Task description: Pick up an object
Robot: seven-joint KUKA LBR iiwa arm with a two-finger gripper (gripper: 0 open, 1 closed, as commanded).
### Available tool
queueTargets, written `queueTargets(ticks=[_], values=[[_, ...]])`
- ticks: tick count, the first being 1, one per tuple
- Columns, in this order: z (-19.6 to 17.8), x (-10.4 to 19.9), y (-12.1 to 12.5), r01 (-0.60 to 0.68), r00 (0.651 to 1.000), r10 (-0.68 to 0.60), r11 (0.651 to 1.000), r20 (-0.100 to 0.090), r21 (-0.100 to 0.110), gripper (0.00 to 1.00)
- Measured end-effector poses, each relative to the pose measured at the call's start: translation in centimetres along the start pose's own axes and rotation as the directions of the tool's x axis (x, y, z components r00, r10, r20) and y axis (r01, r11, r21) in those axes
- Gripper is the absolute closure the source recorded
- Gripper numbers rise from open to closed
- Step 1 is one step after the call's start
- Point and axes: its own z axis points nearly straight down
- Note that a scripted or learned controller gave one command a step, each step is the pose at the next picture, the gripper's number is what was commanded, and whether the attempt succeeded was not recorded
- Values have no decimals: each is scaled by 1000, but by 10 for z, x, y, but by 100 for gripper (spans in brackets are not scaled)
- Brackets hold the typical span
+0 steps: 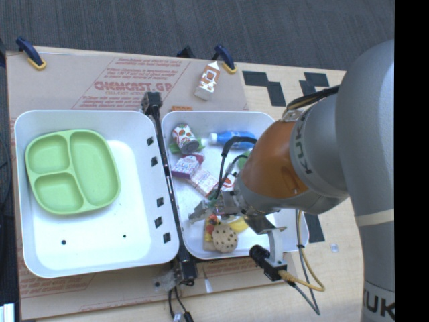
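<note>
The right bin (pixel 201 118) holds a heap of small objects: a red and white can (pixel 186 138), a purple packet (pixel 187 164), a pink and white packet (pixel 205 180), a blue and white tube (pixel 231 137), and a tan cookie-like piece (pixel 222 239) near the front wall. The arm's grey body with its orange band (pixel 275 166) hangs over the bin's right half and hides what lies beneath. My gripper (pixel 209 210) reaches down to the left among the objects near the cookie-like piece. Its tips are lost in the clutter.
The left bin (pixel 94 247) holds a green divided tray (pixel 72 171) at its back left. A small white and orange bottle (pixel 208 80) lies on the cardboard behind the bins. Blue clamps (pixel 31 52) grip the board's far edge. Cables trail off the bench front (pixel 301 284).
</note>
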Motion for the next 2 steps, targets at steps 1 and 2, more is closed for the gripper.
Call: queueTargets(ticks=[1, 2], values=[[-10, 0, 1, 7, 1000, -7, 1000, 0, 1, 100], [-142, -15, 1, -2, 1000, 2, 1000, 3, -5, 100]])
